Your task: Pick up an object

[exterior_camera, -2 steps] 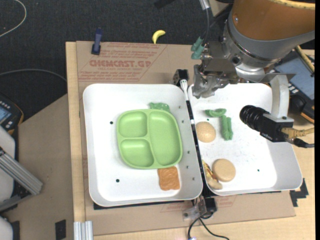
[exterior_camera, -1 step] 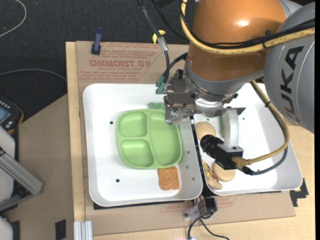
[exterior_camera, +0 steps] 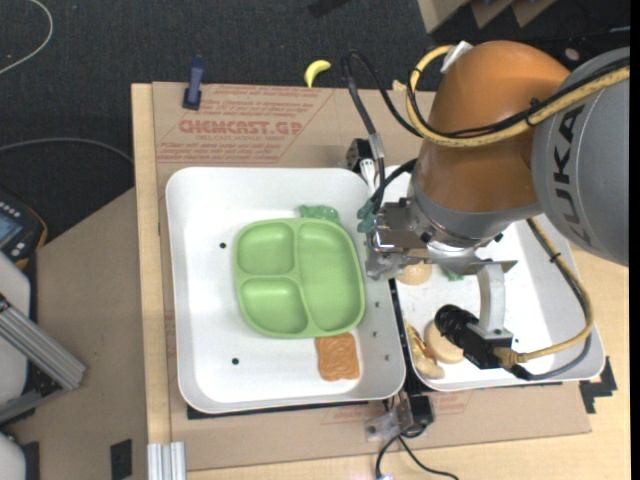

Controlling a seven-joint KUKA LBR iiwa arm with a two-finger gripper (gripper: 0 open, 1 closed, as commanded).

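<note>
The gripper hangs at the left wall of the right bin, above a pale tan lump. Whether the gripper is open or closed cannot be determined. The left bin contains a smooth green three-compartment plate and an orange ridged rectangular block, whose long axis runs near-to-far.

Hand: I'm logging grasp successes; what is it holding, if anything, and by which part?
Cannot be told. The hand sits under the wrist at the left edge of the right bin, its grip hidden from the camera.
</note>
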